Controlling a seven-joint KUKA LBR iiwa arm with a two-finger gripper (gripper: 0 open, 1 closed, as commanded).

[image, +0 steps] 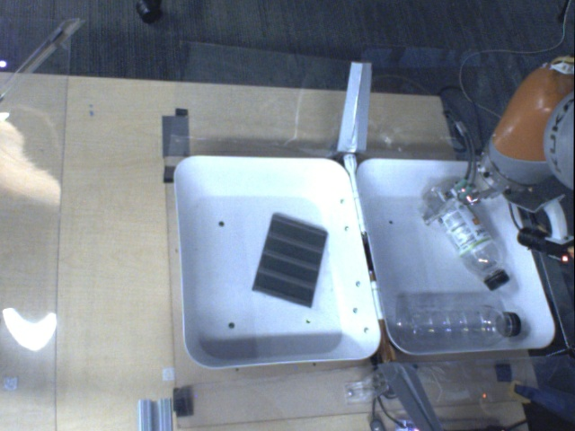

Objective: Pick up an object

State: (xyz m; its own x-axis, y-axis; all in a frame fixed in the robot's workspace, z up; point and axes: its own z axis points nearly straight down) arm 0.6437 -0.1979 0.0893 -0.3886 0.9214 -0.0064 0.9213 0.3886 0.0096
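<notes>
At the near edge of the bench (99,241), a large clear plastic bottle (454,320) with a black cap lies on its side along the front wall of the right bin (395,241), well below the gripper and apart from it. Farther in, a smaller clear bottle (467,236) with a black cap lies slanted across the same bin; its cap end points toward the near right corner, and its base end reaches up to just under the gripper (469,189). The gripper hangs over the far right part of the right bin, at the base end of that small bottle, but whether the fingers touch the bottle cannot be told, since clear plastic and glare blur the spot. Whether the jaws are spread or pressed together cannot be told either. The arm (530,124), grey with its orange band, comes in from the right behind the gripper. Well to the left of the gripper, across the wall between the bins, a dark ribbed rectangular pad (290,259) lies flat and slightly turned in the middle of the left bin (207,196).
</notes>
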